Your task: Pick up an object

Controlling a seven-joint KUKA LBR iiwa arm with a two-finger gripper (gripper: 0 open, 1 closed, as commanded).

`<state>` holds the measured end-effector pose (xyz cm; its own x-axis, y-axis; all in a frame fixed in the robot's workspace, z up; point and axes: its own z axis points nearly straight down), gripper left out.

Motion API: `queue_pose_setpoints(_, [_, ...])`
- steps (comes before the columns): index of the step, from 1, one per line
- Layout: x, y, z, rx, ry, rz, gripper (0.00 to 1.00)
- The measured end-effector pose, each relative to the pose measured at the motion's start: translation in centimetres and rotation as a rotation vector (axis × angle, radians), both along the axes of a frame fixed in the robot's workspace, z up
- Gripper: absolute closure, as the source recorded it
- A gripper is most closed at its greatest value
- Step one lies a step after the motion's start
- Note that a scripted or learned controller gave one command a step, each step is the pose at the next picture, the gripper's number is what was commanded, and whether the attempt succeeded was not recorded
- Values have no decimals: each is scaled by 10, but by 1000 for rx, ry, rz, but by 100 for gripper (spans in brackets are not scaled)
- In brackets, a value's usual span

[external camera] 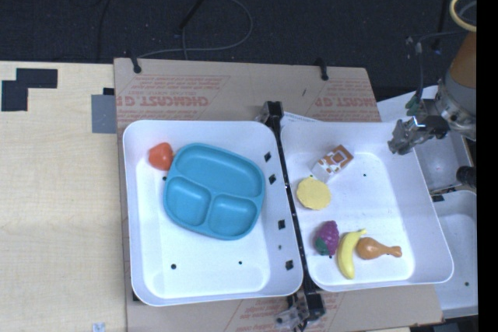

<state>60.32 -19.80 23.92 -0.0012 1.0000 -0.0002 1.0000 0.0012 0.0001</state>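
Item: loose objects for picking, all in the right bin [424,202]. We count five. A small brown-and-white carton [333,162] lies in the upper middle, its long axis slanting up to the right; just below it, close or touching, sits a flat yellow disc [314,194]. Lower down, a purple grape cluster [327,237] rests beside a banana [348,252], which runs roughly upright in the view, and a toy drumstick [377,249] lies across, its bone end pointing right, its thick end against the banana.

Location relative to the gripper [408,133]: it hangs at the bin's upper right rim, so every item lies left of it and lower in the view. We judge the carton the nearest candidate, the drumstick group farther down.

Gripper state: too small and dark for us to tell; nothing is seen held.

Also noted: left bin [148,245] with blue divided plate [214,191] and a red-orange item [160,155] near its upper left corner.
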Motion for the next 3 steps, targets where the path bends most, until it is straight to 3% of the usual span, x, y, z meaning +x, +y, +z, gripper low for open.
queue_pose_setpoints(3, [-47, 147, -6, 2, 6, 1, 100])
